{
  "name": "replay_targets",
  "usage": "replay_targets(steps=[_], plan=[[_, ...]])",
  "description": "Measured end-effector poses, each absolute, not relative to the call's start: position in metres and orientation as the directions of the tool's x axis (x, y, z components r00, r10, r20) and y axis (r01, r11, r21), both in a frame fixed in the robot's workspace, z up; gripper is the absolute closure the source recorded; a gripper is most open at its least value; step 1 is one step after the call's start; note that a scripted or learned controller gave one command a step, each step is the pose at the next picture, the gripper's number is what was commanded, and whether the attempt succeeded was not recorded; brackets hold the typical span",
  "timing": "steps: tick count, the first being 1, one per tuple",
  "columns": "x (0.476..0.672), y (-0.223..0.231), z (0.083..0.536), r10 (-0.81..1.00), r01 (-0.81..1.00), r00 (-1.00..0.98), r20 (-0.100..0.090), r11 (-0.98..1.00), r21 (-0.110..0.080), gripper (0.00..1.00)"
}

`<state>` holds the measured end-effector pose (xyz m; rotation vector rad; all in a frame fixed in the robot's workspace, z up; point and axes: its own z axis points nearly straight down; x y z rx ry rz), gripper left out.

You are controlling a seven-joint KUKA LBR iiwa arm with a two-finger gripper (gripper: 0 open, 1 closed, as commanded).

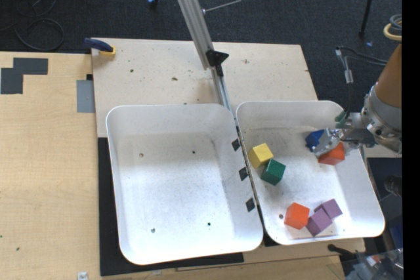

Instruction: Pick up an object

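My gripper point(332, 141) reaches in from the right over the right bin point(289, 105), near its right wall. A red block point(334, 156) sits directly under and against the gripper's tip, and a blue block point(314, 138) lies just to its left. Whether the red block is in its grasp or only below it is unclear. Further left in the same bin are a yellow cube point(261, 153) and a green cube point(273, 171), touching each other. Near the front wall lie an orange cube point(296, 215) and two purple blocks point(320, 222) point(331, 208).
The left bin point(170, 112) stands beside the right one, with small black clips point(243, 173) along the shared edge. A slanted aluminium post point(197, 23) rises behind the bins. A blue and yellow clamp point(100, 46) sits at the bench's back left corner.
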<state>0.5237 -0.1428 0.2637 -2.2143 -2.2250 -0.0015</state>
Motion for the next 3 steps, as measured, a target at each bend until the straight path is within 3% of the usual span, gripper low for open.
replay_targets(steps=[1,2,3], plan=[[0.525,-0.092,0.25,1.0,1.0,-0.004,0.003,0.004,-0.005,1.0],[0.542,-0.035,0.239,1.0,1.0,-0.005,0.002,0.005,-0.005,1.0],[0.547,0.023,0.243,1.0,1.0,-0.006,0.002,0.006,-0.004,1.0]])
